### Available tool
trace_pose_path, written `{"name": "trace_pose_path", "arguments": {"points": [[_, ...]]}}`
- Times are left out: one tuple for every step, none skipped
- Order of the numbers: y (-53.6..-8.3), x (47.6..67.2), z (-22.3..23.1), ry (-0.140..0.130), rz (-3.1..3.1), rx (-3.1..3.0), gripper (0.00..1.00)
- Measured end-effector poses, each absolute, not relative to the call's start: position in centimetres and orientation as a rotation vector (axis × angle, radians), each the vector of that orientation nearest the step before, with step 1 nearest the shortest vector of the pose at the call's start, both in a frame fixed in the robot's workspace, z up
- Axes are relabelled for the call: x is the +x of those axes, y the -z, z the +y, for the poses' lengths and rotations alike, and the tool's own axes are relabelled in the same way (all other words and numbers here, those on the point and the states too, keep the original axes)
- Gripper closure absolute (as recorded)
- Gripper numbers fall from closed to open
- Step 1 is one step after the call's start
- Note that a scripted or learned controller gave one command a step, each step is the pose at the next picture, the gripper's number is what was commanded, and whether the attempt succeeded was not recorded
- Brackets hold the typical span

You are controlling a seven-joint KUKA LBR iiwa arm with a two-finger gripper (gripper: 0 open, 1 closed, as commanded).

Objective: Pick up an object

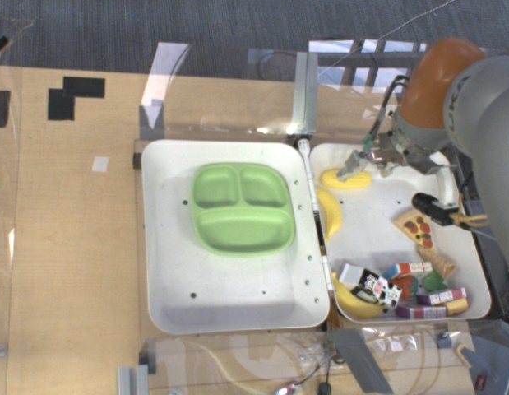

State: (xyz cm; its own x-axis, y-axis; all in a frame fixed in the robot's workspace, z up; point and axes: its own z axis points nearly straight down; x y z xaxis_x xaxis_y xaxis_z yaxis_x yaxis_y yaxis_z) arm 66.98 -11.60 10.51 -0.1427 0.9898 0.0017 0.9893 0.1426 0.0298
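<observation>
here we see a light green divided plastic plate [241, 206] lying in the middle of the left white bin [168, 303]. in the right white bin [482, 299], a yellow banana-shaped toy [329, 209] lies against the left wall, and a small yellow piece [346, 179] sits at the far left. the gripper [358, 161] hangs just over that piece; we cannot tell whether it is apart or together. toward the near wall we find a second yellow banana [353, 301], a pizza slice toy [417, 228] and mixed small toys.
</observation>
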Motion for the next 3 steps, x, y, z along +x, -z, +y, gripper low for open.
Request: {"name": "trace_pose_path", "arguments": {"points": [[-10.58, 66.36, -11.56, -0.044, 2.308, 2.092, 0.0], [-10.58, 66.35, -11.57, -0.043, 2.308, 2.092, 0.0], [-10.46, 65.79, -11.5, -0.035, 2.335, 2.06, 0.0]]}}
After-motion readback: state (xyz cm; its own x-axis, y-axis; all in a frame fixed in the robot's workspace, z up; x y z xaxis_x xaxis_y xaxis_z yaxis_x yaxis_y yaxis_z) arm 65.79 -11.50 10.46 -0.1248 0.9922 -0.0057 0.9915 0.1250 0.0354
